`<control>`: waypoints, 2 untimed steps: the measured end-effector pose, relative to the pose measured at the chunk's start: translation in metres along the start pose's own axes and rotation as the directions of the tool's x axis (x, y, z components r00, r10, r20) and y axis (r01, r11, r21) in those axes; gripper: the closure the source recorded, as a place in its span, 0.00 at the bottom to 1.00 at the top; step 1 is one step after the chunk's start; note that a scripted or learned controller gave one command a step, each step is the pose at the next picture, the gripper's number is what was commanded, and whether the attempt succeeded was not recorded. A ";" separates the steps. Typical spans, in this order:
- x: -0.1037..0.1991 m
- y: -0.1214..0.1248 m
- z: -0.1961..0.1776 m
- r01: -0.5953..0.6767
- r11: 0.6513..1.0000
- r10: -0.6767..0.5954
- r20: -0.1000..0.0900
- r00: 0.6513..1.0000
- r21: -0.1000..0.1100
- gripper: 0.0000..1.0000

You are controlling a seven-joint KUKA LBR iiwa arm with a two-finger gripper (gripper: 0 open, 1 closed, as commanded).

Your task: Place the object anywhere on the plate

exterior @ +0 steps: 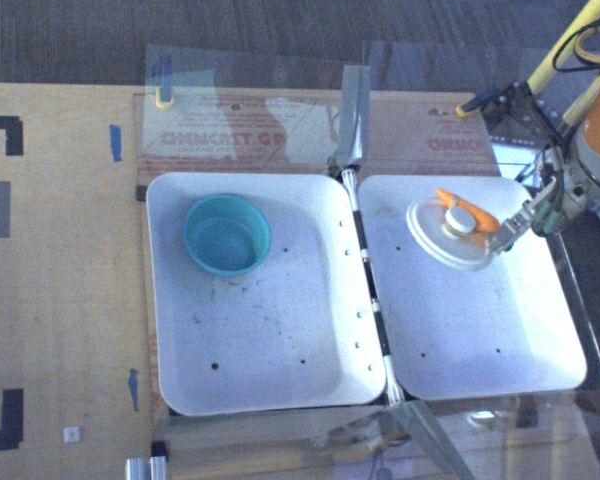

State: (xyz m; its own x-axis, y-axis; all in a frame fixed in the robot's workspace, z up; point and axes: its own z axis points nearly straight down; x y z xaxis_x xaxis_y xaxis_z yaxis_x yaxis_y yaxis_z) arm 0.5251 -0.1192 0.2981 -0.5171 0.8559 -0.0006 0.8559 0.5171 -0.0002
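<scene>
A clear, pale plate lies in the upper part of the right bin. An orange carrot-shaped object with a pale piece beside it rests on the plate. My gripper comes in from the right, its tip at the plate's right rim, just beside the carrot's lower end. Nothing shows clearly between its fingers.
A teal bowl sits in the upper left of the left bin. A metal divider runs between the bins. Clear panels stand behind both bins. The arm and its cables hang over the right bin's upper right corner.
</scene>
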 end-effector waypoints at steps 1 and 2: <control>0.036 0.048 0.033 0.031 1.000 -0.031 -0.002 1.000 0.002 1.00; 0.049 0.120 0.113 0.275 0.961 -0.275 0.002 0.961 -0.002 1.00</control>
State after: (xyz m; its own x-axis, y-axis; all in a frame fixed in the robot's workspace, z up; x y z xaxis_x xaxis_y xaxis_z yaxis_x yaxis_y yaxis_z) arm 0.6021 -0.0154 0.1855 -0.7327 0.6805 -0.0021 0.6805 0.7327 0.0018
